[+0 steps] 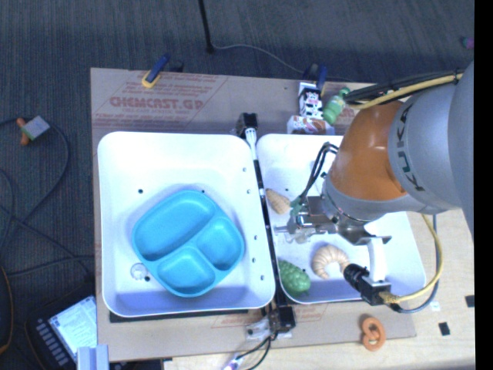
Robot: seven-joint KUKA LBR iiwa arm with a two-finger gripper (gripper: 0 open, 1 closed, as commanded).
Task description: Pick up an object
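Progress: we judge nothing picked up yet; all grasping is left.
End effector [296, 226]: low in right bin [400, 237] by its left wall; we cannot tell its state.
Objects: croissant [330, 259] and green toy [294, 277] at bin's near edge, shell [277, 201] against left wall.
Room: tight by the wall; left bin [123, 160] holds blue tray [187, 241].

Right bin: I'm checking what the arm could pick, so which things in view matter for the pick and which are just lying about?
Belongs to the job:
gripper, over the right bin
croissant
green object
shell-like piece

Just lying about:
blue divided tray in the left bin
orange ring on the bench
blue clip
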